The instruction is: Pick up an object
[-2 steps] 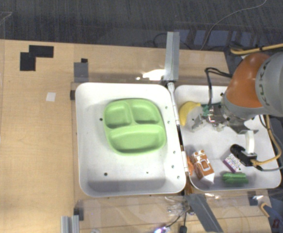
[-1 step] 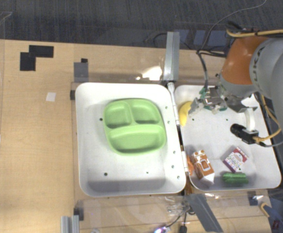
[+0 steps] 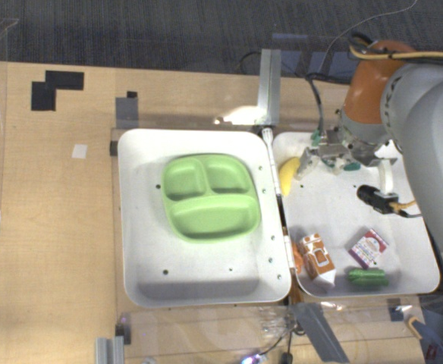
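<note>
Banana point(image 3: 288, 176) half hidden against the right bin point(image 3: 335, 212) wall, end effector point(image 3: 311, 160) grip unreadable — left bin point(image 3: 134, 203) holds a green tray point(image 3: 210, 197)

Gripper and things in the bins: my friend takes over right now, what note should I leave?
Gripper: over the right bin, beside the yellow banana, nothing seen held.
Also there: orange carton, purple packet, green vegetable.
Green plate lies in the left bin.
Done: nothing lifted yet. Left: grasp one thing, lift it.
</note>
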`<state>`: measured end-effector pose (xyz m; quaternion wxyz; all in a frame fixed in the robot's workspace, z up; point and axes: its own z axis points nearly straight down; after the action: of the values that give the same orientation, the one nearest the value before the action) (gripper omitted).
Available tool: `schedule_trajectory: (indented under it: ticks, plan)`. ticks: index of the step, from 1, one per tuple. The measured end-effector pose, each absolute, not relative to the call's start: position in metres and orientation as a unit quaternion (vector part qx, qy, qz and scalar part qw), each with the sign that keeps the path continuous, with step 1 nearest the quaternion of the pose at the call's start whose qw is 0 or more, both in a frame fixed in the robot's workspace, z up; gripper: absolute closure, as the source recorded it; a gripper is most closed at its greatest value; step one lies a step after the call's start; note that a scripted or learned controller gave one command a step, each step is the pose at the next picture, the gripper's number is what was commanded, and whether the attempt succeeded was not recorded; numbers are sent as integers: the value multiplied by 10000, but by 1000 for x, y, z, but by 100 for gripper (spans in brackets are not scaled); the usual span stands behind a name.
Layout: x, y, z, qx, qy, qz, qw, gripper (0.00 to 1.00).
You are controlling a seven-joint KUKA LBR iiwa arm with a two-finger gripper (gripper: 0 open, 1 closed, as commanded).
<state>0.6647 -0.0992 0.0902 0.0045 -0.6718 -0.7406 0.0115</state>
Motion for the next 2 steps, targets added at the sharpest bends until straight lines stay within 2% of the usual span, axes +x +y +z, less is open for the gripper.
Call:
schedule_trajectory:
  ticks: [1,2]
  plan:
    - [602,-135,136,-6218,-7832,-11,-19,0]
    - [671,-200,87,-6520,-7582,-23,37,0]
